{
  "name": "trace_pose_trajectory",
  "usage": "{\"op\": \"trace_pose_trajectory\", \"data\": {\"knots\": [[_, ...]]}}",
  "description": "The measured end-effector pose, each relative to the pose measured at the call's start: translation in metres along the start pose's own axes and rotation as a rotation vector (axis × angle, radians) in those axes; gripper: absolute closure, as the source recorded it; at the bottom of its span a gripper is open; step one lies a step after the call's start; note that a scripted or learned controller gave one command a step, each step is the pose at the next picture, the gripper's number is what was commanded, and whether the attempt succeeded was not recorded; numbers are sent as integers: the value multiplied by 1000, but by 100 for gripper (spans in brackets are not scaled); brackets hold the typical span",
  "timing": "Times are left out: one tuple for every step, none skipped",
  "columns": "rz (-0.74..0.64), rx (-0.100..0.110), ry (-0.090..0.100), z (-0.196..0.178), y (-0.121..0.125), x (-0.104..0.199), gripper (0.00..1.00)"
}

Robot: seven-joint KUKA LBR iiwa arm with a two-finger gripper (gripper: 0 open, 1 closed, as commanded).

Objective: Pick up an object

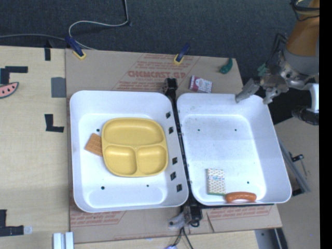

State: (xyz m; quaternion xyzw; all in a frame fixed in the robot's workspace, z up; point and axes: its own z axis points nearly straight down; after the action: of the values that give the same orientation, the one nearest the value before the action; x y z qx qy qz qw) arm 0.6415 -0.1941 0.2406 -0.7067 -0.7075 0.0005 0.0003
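A yellow divided plate (136,146) lies in the left bin (83,108), with a small tan cracker-like piece (94,144) tucked at its left edge. In the right bin (270,139), a small patterned packet (216,180) and an orange sausage-shaped toy (240,196) lie near the front edge. My gripper (257,94) hangs at the right bin's far right corner, above the rim, well away from those objects. Its two fingers are spread apart with nothing between them.
A small red-and-white packet (200,84) and a green clip (226,66) lie on the cardboard behind the bins. Yellow clamps (181,54) hold the cardboard's back edge. A black hinge strip (175,139) runs between the bins.
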Motion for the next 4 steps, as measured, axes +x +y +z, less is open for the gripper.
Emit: {"op": "trace_pose_trajectory", "data": {"knots": [[-1, 1, 1, 150, -58, 65, 0], [-1, 2, 1, 141, -58, 64, 100], [-2, 3, 1, 131, -58, 65, 100], [-2, 3, 1, 131, -58, 65, 0]]}}
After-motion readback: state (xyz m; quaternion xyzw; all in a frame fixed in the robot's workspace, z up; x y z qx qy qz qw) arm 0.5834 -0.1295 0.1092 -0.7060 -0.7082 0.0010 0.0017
